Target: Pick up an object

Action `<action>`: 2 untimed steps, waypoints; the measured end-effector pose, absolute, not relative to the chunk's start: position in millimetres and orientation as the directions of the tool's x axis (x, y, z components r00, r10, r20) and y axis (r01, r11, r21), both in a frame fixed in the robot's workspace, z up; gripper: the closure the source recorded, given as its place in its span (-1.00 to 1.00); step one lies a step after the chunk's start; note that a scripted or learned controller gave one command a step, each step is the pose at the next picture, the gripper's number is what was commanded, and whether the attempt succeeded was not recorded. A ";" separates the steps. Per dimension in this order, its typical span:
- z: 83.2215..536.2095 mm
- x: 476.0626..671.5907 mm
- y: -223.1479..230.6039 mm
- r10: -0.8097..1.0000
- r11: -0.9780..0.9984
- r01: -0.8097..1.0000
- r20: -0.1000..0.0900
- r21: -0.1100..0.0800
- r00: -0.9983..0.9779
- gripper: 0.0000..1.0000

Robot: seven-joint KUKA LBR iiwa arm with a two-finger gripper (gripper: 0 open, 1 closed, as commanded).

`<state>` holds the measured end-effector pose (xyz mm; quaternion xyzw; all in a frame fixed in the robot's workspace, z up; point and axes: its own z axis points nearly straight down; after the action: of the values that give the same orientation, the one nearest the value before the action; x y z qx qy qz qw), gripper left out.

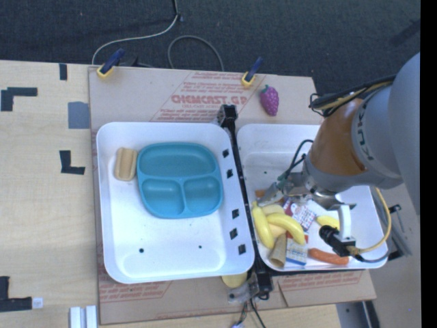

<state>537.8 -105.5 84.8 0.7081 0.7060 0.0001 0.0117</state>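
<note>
Single fixed camera looking down at a slant on the worktop, framing both white bins from moderately high.

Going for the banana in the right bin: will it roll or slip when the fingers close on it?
The banana looks like smooth, glossy toy plastic, so it may slip in a pinch. Its curved, rounded body could rock or swivel if pushed at one end. It lies against a carton and other clutter in the right bin, which probably limits rolling but crowds the gripper.

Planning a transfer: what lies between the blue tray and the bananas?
In the camera view, the black divider between the bins separates blue tray from bananas.
</note>
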 end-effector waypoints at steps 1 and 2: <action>183.1 594.5 -156.5 1.000 0.000 1.000 -0.006 0.012 0.000 -1.00; 85.0 528.3 -141.9 1.000 -0.002 1.000 -0.001 0.006 0.002 -1.00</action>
<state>528.3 -141.9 85.0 0.7079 0.7063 0.0019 0.0027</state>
